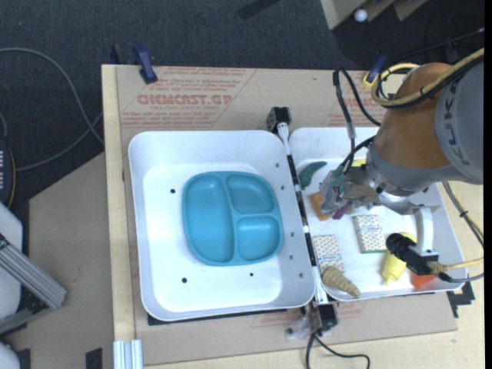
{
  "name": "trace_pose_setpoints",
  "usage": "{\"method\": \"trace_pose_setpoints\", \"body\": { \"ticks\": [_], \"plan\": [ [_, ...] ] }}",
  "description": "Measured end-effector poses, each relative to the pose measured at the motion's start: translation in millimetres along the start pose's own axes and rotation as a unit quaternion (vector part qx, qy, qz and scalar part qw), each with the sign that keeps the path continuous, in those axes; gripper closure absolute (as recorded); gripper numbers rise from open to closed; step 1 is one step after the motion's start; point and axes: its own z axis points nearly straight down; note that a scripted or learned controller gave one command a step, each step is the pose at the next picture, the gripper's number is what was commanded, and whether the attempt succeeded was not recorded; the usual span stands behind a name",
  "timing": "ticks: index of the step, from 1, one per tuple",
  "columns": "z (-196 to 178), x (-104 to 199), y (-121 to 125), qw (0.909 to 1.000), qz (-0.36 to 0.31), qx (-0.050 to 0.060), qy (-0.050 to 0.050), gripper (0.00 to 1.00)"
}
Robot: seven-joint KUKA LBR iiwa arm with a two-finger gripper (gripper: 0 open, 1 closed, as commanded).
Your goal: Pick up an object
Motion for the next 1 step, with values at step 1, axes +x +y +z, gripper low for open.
{"method": "trace_pose_setpoints", "body": {
  "ticks": [1],
  "plan": [
    [-27.9,42.2,-2.8,1.0000,0.001,0.000,-0.001,1.00]
  ]
}}
